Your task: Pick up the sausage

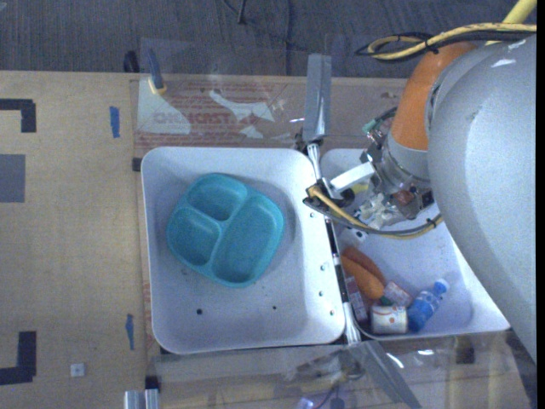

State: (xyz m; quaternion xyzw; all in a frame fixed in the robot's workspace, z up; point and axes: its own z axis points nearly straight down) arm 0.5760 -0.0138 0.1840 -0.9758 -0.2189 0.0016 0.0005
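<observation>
Claw (366, 201): hung over the upper part of the right bin (464, 309), close to the wall shared with the left bin; cabling and wrist hardware crowd it, and whether it stands apart or together cannot be told. Nothing is seen held. Sausage (364, 273): orange-brown, lying slantwise on the bin floor just below the claw, hard against the shared wall. Judged step: the approach before the grasp. To do it well, bring the claw down the frame until it sits square above the sausage's middle, turn it so it closes across the short width, and keep clear of the wall, which leaves little room on that side. Small can (388, 319) and blue bottle (423, 307): a little beyond the sausage's lower end, near it; a descent placed too low risks nudging them. Teal tray (226, 228): well off to the claw's left, in the left bin (170, 322), no part of this step.
</observation>
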